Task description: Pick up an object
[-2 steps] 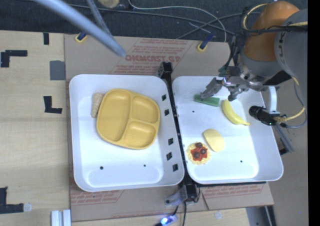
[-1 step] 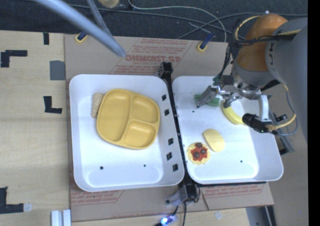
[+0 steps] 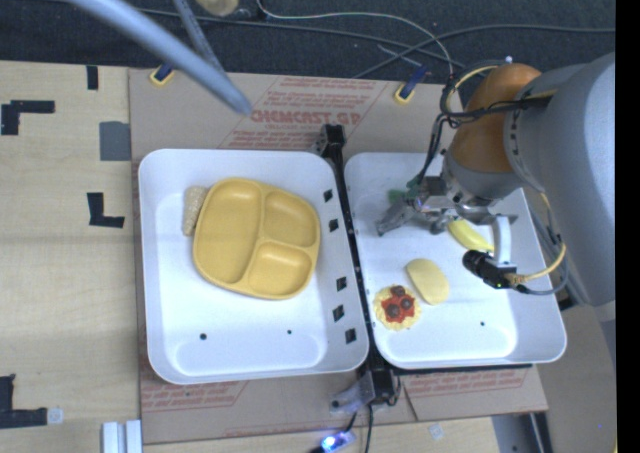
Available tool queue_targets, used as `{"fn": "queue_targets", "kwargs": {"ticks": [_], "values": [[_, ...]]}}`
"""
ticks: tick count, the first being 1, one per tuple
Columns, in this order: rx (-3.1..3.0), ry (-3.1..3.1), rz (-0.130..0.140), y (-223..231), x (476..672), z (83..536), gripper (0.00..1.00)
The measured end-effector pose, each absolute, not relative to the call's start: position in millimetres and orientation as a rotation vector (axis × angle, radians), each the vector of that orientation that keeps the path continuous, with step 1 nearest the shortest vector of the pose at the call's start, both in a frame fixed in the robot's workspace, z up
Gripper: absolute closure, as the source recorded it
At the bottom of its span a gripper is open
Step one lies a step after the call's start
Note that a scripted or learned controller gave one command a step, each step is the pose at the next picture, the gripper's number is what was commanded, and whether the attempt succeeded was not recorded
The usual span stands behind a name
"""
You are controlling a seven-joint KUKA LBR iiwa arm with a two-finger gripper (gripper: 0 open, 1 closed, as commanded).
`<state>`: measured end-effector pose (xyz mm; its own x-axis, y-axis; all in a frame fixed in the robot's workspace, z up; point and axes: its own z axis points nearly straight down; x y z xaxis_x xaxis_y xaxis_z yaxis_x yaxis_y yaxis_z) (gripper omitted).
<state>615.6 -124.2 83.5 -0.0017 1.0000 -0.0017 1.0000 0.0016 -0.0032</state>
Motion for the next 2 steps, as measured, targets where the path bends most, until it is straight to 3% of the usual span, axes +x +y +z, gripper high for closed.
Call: {"fn": "queue_targets", "kwargs": {"ticks": [1,2], "values": [[-2.221,-2.224,0.001,-124.1,616.3,85.7,0.00],[-2.221,-2.226,0.001,-123.9,616.6,95.8,1.00]]}}
